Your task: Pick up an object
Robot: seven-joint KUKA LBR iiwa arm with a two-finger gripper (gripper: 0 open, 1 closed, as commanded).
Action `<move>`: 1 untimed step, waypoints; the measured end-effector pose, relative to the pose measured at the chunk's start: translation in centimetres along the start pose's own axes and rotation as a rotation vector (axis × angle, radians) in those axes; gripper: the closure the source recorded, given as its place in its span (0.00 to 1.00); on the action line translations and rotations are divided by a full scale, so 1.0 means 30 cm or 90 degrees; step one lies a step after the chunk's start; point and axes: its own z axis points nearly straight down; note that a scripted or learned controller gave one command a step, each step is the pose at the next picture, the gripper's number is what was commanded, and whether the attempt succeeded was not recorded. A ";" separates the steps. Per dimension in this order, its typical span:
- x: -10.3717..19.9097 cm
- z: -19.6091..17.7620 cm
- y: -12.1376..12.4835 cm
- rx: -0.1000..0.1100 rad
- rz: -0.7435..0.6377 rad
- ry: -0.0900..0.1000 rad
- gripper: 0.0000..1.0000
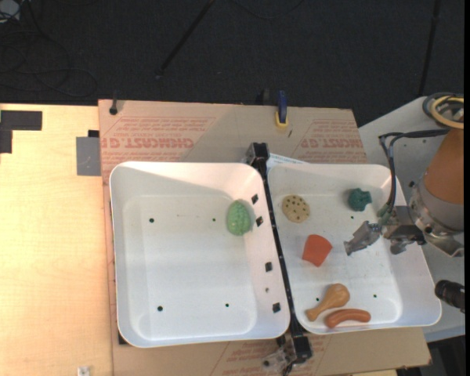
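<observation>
Fingers point(366, 237) over right bin point(423, 308), apparently parted, holding nothing. Nearest candidate: red-orange block point(316, 250), just beyond fingertips, free-standing. Teal toy point(359, 199) above-left; tan drumstick point(329, 300) and orange sausage point(347, 316) touching, below-left. Advice: centre fingers over block, straddle flat sides, descend fully before closing.

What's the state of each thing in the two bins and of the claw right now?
Green ball: lying in the left bin, by its right wall.
Spotted cookie: flat in the right bin.
Teal toy: resting free, near the back.
Red cup: resting free, mid-bin.
Tan drumstick: lying beside the orange sausage.
Claw: over the right bin, gripping nothing that I can see.
</observation>
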 end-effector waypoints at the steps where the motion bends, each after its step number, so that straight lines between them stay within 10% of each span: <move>1: 0.344 0.008 -0.051 0.001 -0.006 0.002 0.00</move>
